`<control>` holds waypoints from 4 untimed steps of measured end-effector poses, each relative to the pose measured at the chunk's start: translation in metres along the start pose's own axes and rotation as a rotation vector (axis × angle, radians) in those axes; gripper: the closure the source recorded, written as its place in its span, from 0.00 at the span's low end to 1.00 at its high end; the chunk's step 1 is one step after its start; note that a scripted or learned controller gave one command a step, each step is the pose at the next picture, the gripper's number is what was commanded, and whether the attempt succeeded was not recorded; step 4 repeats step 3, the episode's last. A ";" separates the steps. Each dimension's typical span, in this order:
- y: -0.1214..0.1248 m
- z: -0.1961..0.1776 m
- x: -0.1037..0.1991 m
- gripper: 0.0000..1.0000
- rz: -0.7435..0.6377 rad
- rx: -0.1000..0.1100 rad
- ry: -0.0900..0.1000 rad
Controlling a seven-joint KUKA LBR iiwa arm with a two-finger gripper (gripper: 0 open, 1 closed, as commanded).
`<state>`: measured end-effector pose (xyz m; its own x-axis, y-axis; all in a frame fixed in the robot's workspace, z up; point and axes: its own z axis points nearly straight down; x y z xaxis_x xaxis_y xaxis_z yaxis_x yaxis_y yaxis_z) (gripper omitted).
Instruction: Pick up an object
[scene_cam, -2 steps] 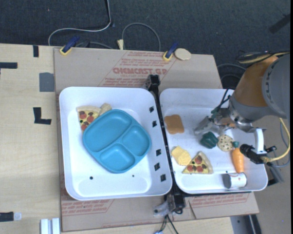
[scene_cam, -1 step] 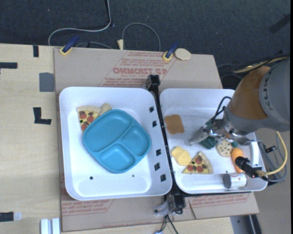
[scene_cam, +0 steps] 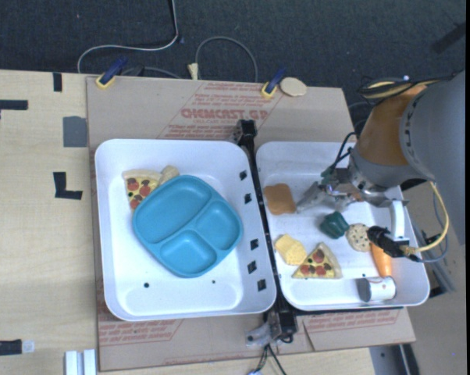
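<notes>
Lowest in our view, a small white and grey cylinder [scene_cam: 375, 289] is lying in the right-hand shallow white bin [scene_cam: 297, 153], below and to the right of our claw [scene_cam: 319, 196]. We are reaching in from the right with the grey arm [scene_cam: 422, 143], and the claw is hanging over the bin floor with its two fingers spread and nothing between them. Just to its left a brown bread-like slab [scene_cam: 279, 198] is lying, almost touching one fingertip. Just below and right of it a dark green lump [scene_cam: 334, 225] is sitting, with a speckled cookie [scene_cam: 357, 237] and an orange carrot-like piece [scene_cam: 382, 260] beyond. Further below are a yellow waffle-like piece [scene_cam: 290, 249] and a toy pizza slice [scene_cam: 318, 263]. Far to the left, a blue divided plate [scene_cam: 187, 224] is resting in the other bin.

We are judging that a descent here risks closing on bare floor between slab and lump, or nudging the slab against the bin wall.
</notes>
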<state>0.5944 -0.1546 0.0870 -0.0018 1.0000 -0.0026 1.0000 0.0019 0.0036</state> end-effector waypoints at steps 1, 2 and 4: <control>-0.043 -0.002 0.012 0.00 0.002 0.000 0.000; -0.041 -0.012 0.011 1.00 0.002 -0.001 -0.001; -0.028 -0.102 0.102 1.00 -0.007 -0.002 0.004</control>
